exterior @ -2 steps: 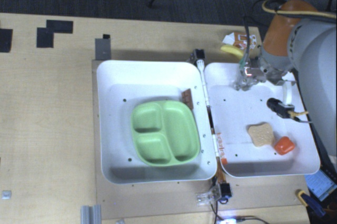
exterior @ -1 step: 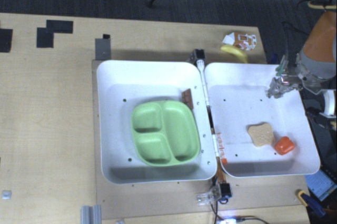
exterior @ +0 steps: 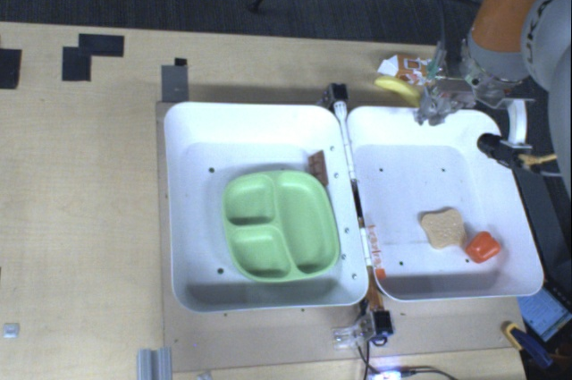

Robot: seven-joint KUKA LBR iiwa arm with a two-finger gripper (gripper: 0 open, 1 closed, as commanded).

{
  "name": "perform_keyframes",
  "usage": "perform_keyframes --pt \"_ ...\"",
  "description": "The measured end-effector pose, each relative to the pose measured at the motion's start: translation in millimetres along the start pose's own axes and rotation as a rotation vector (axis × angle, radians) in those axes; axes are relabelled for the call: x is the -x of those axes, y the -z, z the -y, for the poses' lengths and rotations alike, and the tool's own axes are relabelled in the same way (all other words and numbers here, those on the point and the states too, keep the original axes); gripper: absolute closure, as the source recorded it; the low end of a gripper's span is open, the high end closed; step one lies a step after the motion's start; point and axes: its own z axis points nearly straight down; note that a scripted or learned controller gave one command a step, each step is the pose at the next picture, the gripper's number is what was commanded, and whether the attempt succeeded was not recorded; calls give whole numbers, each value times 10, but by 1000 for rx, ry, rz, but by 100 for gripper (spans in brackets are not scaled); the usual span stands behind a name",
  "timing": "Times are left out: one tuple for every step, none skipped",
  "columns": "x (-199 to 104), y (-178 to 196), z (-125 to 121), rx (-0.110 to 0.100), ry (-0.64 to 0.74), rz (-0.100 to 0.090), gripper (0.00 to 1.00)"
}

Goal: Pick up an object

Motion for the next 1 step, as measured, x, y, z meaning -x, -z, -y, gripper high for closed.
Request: perform_keyframes --pt "12 -5 6 -2 -1 1 0"
